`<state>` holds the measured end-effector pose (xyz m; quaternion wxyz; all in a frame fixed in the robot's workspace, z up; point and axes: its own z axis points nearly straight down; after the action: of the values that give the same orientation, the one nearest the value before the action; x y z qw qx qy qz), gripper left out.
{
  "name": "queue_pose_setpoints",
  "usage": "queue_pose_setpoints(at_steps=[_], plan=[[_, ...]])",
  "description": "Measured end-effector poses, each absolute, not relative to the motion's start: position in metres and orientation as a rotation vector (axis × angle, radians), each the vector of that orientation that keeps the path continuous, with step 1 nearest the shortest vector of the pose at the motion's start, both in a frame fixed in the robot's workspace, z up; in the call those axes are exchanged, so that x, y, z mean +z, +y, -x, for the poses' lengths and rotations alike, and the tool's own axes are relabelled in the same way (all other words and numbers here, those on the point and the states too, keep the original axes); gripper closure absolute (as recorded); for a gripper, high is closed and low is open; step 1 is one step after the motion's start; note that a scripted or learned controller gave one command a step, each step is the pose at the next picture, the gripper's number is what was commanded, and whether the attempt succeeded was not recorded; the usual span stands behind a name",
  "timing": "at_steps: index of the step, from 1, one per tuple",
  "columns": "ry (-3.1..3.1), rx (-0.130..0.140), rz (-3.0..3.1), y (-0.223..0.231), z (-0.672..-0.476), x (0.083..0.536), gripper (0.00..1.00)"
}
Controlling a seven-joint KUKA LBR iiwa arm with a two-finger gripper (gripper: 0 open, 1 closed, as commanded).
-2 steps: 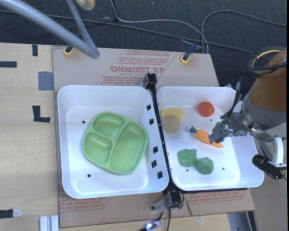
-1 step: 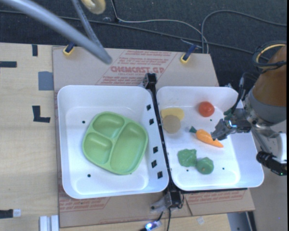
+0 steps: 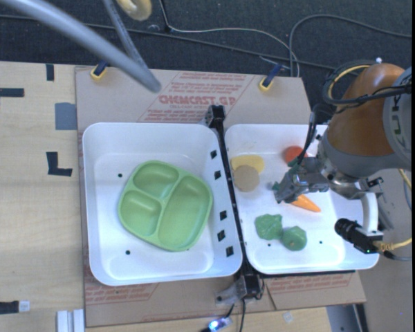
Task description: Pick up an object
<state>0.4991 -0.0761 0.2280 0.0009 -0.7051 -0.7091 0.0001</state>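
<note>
Bench: pale wood top (image 3: 28, 206) with a brown cardboard sheet (image 3: 194, 92) under two shallow white bins set side by side. Dark floor beyond the far edge of the bench, with black cables (image 3: 214, 30) trailing across it. Yellow clamps (image 3: 99, 70) at the cardboard's far corners. A grey blurred bar (image 3: 76, 30) crossed the upper left of the view.

Left bin (image 3: 97, 144): one green divided plate (image 3: 166, 205), three compartments, lying flat near the bin's middle.

Right bin (image 3: 263, 133): a pale yellow piece (image 3: 250, 162) and a tan round piece (image 3: 246, 178) touching each other near the left wall, toward the far side. Two green lumpy pieces (image 3: 268, 225), (image 3: 294, 238) just beside one another near the front edge. A red-orange piece (image 3: 292, 153), partly hidden by the arm, toward the far side.

Arm: grey body with orange band (image 3: 363, 120), reaching in over the right wall of the right bin. Gripper (image 3: 290, 189) low over the middle of the right bin, pointing toward the left wall. How far it stood open could not be told; the dark parts merged at this angle. No object seen between them.

Task object: orange carrot (image 3: 306, 203), lying flat on the bin floor near the middle of the right bin, just beside and in front of the gripper tip; contact could not be judged. Its long axis ran roughly left to right, tilted slightly toward the front-right corner, where the narrow end pointed; the left end was under the gripper.
</note>
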Motion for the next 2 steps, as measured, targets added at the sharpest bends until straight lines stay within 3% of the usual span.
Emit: queue_pose_setpoints(at_steps=[2], plan=[[-2.228,0.001,2.212,0.031,-0.503,0.240,1.00]])
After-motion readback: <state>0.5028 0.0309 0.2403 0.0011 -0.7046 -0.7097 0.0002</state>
